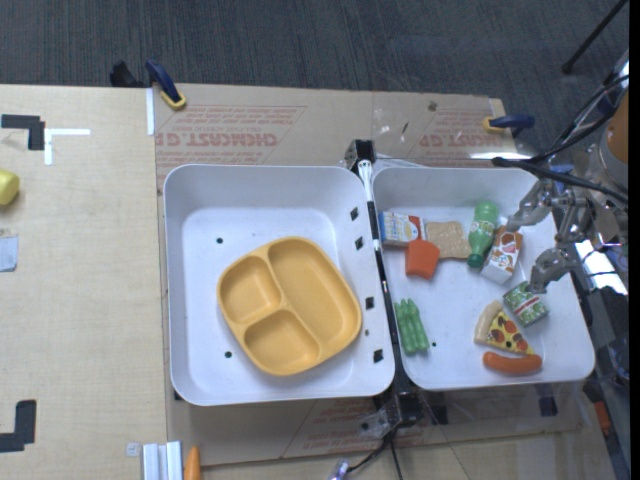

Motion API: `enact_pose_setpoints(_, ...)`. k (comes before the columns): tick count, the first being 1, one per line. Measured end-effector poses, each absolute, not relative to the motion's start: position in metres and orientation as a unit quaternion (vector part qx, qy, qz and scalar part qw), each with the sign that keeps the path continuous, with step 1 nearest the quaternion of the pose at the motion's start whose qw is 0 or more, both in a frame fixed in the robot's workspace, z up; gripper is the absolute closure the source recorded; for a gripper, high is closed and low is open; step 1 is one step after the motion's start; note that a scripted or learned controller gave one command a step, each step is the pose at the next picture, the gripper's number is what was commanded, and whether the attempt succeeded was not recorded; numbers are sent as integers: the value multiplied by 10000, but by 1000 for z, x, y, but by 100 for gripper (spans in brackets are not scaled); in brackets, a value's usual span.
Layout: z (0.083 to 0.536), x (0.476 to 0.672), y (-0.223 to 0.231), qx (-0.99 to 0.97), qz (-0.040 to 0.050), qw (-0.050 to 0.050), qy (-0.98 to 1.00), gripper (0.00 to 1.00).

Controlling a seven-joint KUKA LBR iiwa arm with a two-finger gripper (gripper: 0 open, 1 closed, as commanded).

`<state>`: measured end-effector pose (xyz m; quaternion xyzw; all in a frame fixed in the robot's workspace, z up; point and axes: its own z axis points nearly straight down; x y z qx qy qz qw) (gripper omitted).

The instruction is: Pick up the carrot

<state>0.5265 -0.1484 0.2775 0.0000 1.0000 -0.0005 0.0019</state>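
Note:
The carrot (422, 258) is a short orange-red chunk lying in the right bin (450, 373), near its left wall and just below a small milk carton (402, 228). My gripper (537, 240) hangs over the right side of that bin, well to the right of the carrot. Its two metal fingers (526, 212) are spread open with nothing between them. A small red and white carton (503, 256) lies just left of the fingertips.
The right bin also holds a cracker (449, 239), a green bottle (482, 230), green beans (411, 327), a pizza slice (502, 330), a sausage (512, 364) and a green box (527, 304). The left bin (190, 298) holds a yellow divided plate (288, 304).

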Motion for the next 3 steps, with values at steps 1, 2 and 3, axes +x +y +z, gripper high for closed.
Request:
enact_pose_setpoints(1, 193, 506, -106, -630, -3, 19, 9980, 0)
enact_pose_setpoints(2, 127, 487, -147, -1937, 1, 12, 9811, 0)
enact_pose_setpoints(3, 126, 493, -215, -2233, -7, 32, 9747, 0)
